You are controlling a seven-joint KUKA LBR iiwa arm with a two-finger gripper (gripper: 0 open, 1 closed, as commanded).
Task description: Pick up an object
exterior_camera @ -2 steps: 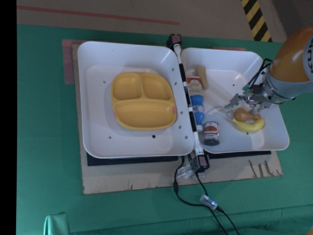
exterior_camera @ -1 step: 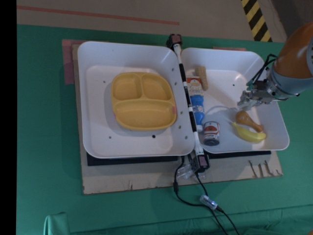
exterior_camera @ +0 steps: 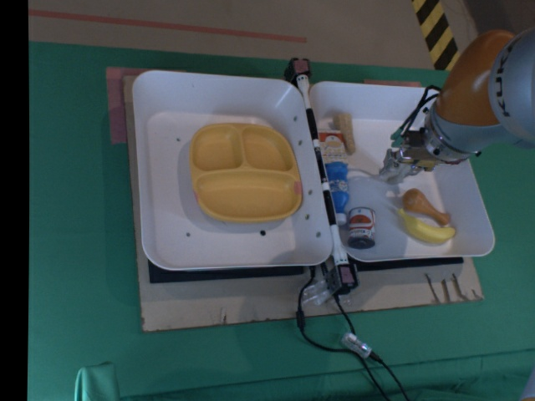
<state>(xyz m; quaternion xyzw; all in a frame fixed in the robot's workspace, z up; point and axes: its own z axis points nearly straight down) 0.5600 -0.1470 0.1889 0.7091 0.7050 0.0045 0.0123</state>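
Camera view showed the chicken drumstick point(exterior_camera: 425, 206) in the right bin point(exterior_camera: 468, 192), touching the banana point(exterior_camera: 428, 231); just above-left of the drumstick hung the gripper point(exterior_camera: 399, 168), its spread unreadable from where I stood; coming straight down should avoid nudging the banana.

Robotics lab, green-covered bench point(exterior_camera: 84, 224), hazard-striped floor tape point(exterior_camera: 430, 15), loose cables point(exterior_camera: 351, 341)
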